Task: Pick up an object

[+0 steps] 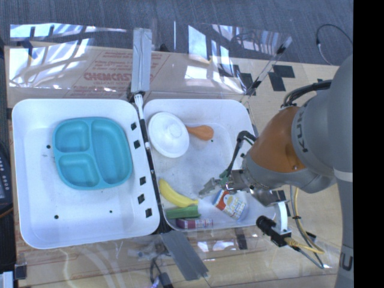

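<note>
Sitting in the left bin (24,161) is a blue tray (93,153) with three compartments, the leftmost thing on the bench. Right of the tray, past the divider between the bins, the right bin (231,110) holds everything else. Nearest the tray on that side is a white lid (168,134), round and domed, lying at the bin's upper left. Just right of the lid, and touching its edge, is an orange piece (201,132) shaped like a drumstick. Below the lid, and below and right of the tray, a banana (175,194) lies at a slant, with a green block (182,212) touching its lower side and a thin red-and-white tube (195,223) against the bin's lower wall beneath that.

Farther right of the tray, near the bin's lower right, a cup (231,204) with a red, white and blue label lies tilted. The gripper (223,183) hangs just above and left of the cup, its metal fingers (208,188) pointing back toward the banana. Whether they are spread or closed cannot be told, and nothing shows between them. The arm (312,143), grey with its orange band, reaches in from farthest right of the tray.
</note>
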Motion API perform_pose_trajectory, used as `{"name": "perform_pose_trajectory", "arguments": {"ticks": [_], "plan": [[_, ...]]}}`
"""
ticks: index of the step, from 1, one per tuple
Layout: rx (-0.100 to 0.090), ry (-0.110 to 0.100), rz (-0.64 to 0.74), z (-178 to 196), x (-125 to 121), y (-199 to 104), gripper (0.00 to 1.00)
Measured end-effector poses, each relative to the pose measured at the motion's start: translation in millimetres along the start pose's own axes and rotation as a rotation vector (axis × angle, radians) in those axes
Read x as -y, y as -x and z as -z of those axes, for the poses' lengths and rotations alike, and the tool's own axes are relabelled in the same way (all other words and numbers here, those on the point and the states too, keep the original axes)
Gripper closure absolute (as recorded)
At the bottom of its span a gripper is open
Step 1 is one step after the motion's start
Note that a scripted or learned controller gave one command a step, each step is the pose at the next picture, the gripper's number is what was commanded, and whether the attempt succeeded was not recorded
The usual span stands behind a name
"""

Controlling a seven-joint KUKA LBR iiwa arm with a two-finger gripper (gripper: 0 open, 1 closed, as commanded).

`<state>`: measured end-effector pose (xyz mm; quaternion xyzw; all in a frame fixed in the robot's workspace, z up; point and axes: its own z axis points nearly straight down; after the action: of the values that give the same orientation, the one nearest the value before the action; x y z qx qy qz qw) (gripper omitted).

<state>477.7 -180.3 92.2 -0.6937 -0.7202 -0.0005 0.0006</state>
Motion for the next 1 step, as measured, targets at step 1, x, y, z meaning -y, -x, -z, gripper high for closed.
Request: {"name": "perform_pose_trajectory", "arguments": {"ticks": [1], "plan": [[0.002,0.001,-0.078,88.0,-18.6,11.4,0.00]]}}
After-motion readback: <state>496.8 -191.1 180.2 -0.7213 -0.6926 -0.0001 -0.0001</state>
